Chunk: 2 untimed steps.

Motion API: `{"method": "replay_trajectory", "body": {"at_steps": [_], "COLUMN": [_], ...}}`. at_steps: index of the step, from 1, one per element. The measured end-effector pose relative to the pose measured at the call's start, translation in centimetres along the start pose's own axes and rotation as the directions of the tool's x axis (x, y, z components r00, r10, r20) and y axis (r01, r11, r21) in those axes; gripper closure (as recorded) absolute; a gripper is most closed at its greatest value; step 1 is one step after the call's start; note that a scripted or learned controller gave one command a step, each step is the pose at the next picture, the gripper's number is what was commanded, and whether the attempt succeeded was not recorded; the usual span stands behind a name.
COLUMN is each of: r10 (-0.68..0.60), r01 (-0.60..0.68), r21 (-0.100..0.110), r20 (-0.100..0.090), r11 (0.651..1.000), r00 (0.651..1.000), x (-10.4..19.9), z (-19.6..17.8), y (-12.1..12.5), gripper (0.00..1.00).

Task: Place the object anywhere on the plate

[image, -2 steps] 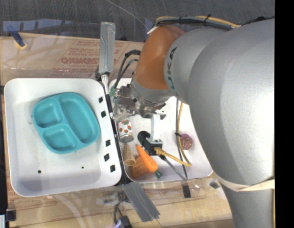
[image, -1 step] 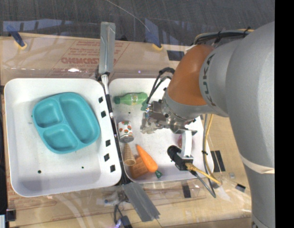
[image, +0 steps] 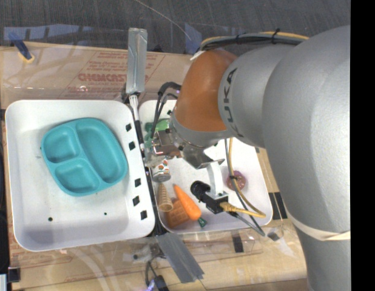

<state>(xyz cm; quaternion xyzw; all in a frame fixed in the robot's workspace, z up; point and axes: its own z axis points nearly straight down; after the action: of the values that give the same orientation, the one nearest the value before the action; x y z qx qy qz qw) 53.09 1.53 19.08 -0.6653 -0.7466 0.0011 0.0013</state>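
Note:
A teal plate [image: 84, 155] with three compartments lies in the left white bin [image: 30, 223]. My gripper [image: 157, 152] hangs low over the left side of the right bin [image: 260, 208], close to the divider between the bins. Just under it stands a small white and red can [image: 161, 173]. In the near part of that bin lie an orange carrot [image: 187, 204] and a tan ice cream cone [image: 165, 202]. A green piece [image: 149, 127] shows beside the gripper's upper part. The arm hides most of the right bin.
A purple ring-shaped toy [image: 238, 179] rests by the right bin's right wall. A small green bit [image: 201, 222] lies at the carrot's tip. The grey arm with its orange band [image: 202, 96] covers the far half of the right bin.

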Motion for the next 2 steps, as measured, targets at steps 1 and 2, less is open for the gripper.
{"method": "replay_trajectory", "body": {"at_steps": [1,2], "r10": [-0.235,-0.298], "r01": [0.235,0.298], "r21": [-0.007,0.006], "r20": [0.003,-0.001], "r11": [0.972,0.954], "r00": [0.972,0.954], "x": [-0.6,2.4], "z": [-9.5,-1.6], "y": [-5.3,-3.3], "gripper": [1.0,1.0]}}
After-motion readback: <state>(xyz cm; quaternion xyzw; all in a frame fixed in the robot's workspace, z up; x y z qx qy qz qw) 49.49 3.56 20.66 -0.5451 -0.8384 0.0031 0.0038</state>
